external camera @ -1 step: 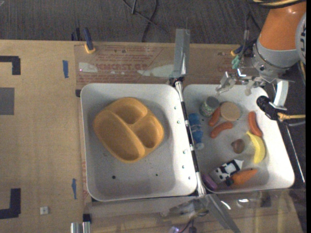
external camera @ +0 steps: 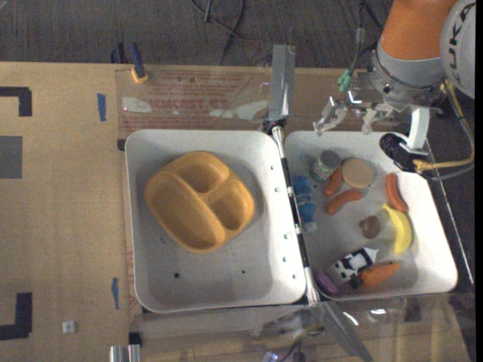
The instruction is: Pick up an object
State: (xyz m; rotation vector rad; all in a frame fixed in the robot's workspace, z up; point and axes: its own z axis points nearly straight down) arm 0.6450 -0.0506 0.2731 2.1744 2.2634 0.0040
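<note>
Many small toys lay in the right bin (external camera: 441, 266), at four o'clock from the yellow plate (external camera: 200, 200), and the tool (external camera: 349, 116), fingers apart and holding nothing, should have come straight down over one lone toy.

A yellow divided plate (external camera: 199, 200) lies tilted in the left white bin (external camera: 143, 277), left of centre frame. Wooden bench (external camera: 53, 202) with blue tape marks (external camera: 101, 106) fills the left side. Black cables (external camera: 215, 2) curl on the dark floor at the top.
</note>
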